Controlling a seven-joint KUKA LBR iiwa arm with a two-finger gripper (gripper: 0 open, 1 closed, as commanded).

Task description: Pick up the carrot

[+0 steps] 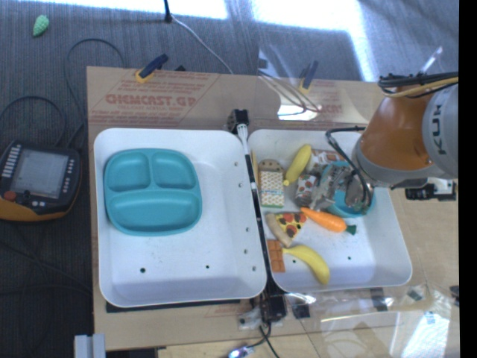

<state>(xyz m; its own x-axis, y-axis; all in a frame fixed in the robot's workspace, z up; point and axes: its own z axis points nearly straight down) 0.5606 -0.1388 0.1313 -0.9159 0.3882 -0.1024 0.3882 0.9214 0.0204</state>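
The carrot (325, 219), orange with a green stub at its right end, lies flat in the middle of the right bin (387, 271). My gripper (335, 189) hangs just above and behind it, over the clutter at the bin's back, below the arm's orange band (395, 136). Nothing is visibly held. Part of a teal object (349, 202) sits right by the gripper, close to the carrot's right end.
In the right bin are a yellow banana (298, 162) at the back, another banana (310, 262) at the front, a pizza slice (288, 224) left of the carrot and a cracker (272, 179). A teal divided plate (153, 191) lies in the left bin (179, 282).
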